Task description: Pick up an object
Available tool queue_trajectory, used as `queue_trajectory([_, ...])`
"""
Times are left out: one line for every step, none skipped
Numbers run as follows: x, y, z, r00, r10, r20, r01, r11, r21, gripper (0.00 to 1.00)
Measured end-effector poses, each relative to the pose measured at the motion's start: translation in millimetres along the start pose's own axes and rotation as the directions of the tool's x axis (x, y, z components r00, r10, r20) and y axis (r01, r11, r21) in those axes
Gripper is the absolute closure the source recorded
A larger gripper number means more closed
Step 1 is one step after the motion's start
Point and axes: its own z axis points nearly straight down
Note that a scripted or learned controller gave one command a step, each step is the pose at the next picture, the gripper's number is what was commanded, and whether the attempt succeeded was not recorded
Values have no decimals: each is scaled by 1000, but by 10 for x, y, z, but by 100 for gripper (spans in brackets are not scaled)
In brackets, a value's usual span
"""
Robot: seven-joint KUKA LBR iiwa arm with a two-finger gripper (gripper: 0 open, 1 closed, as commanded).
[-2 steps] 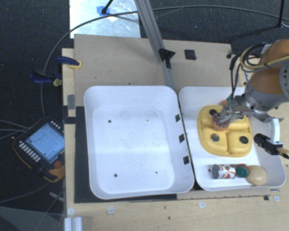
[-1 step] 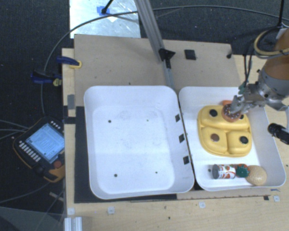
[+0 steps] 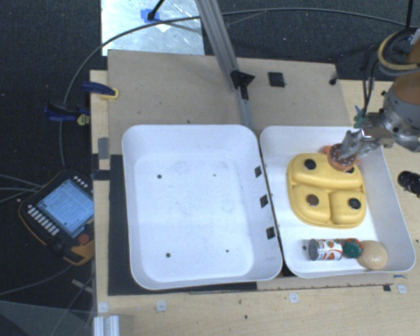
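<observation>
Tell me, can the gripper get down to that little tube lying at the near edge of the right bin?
Probably yes. The tube lies flat and uncovered, apart from the yellow tray. A tan ball beside it and the bin wall could crowd the gripper.

Arm (image 3: pixel 409 82) cut off by right edge; gripper (image 3: pixel 344 158) fingers too small for us to judge; small orange object (image 3: pixel 334 161) beneath half hidden

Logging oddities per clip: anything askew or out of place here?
Nothing spilled or damaged. The small bottle lies on its side in the right bin, beside a tan ball. The gripper sits at the yellow tray's top edge.
</observation>
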Motion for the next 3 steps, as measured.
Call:
queue_trajectory([-1,-7,-441,1000,-1,0,1,1000,-1,100])
queue_trajectory([-1,6,-692,1000,-1,0,1,1000,1,100])
queue_trajectory([530,38,-698,1000,-5,-2,5,1000,3,100])
